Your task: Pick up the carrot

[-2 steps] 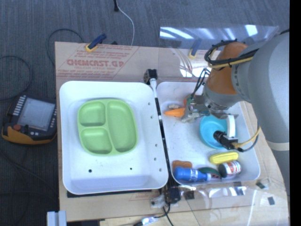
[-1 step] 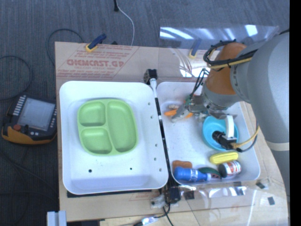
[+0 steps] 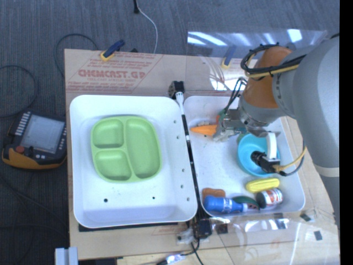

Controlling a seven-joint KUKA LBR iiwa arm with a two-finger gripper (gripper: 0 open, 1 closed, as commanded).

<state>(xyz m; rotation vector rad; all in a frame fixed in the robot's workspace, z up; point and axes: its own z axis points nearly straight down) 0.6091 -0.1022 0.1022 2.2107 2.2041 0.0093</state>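
We see one small orange carrot, lying flat on the white floor of the right bin, near its upper-left corner, long axis running left to right, tip pointing left

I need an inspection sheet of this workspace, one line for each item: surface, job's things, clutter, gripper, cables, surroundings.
Surface: two shallow white bins side by side on a brown board; left bin, right bin.
Job's things: small orange carrot lies at the right bin's upper left, beside the gripper.
Clutter: green three-compartment plate in the left bin; blue bowl, yellow banana-shaped toy, blue bottle, red-labelled can and brown piece in the right bin.
Gripper: gripper low at the carrot's right end; finger state unclear.
Cables: black and yellow cables on the wrist; black cables on the floor.
Surroundings: grey carpet; orange-edged handheld pendant at left.
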